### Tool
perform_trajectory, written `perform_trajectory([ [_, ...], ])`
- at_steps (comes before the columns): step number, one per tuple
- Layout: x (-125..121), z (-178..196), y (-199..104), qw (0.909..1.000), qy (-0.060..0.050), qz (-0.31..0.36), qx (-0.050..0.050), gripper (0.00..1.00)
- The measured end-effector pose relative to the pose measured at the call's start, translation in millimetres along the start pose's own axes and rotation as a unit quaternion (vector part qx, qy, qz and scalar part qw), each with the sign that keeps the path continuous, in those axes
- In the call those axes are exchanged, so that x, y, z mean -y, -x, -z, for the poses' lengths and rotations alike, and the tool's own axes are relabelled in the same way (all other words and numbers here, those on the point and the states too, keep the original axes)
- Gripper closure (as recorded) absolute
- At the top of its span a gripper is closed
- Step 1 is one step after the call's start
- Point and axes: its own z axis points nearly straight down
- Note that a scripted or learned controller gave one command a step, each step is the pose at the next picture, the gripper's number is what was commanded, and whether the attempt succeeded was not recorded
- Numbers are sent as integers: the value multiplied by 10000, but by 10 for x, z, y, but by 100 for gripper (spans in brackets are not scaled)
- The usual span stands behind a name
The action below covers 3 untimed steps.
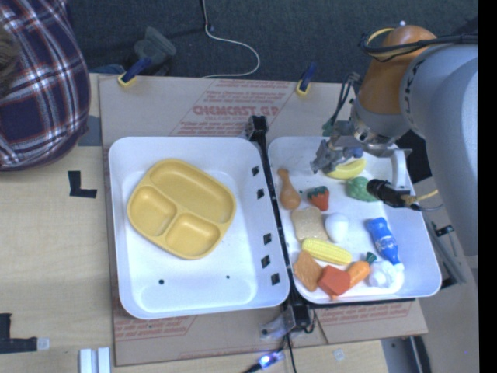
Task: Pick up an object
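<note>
My gripper (332,158) hangs over the back of the right bin (423,274), its tips just left of a yellow banana (347,169). Nothing shows between the fingers. The right bin holds toy food: a chicken drumstick (288,192), a strawberry (318,198), a green piece (359,188), a slice of bread (308,223), a white egg (336,227), a corn cob (327,250), a blue bottle (382,239), a carrot (357,270) and a red block (335,280).
The left bin (140,286) holds a yellow divided plate (181,207). A black divider (268,200) runs between the bins. The grey arm with its orange band (392,68) covers the back right. A plaid cloth (39,68) lies at the far left.
</note>
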Motion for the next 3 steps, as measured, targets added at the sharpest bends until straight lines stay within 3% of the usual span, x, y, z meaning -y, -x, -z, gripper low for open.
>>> perform_trajectory([
  [1, 17, 578, 75, 10000, 8, -4, 8, 100],
  [2, 11, 820, 67, 10000, -10, -2, 0, 100],
  [3, 325, 910, -367, 10000, -28, 12, -4, 100],
])
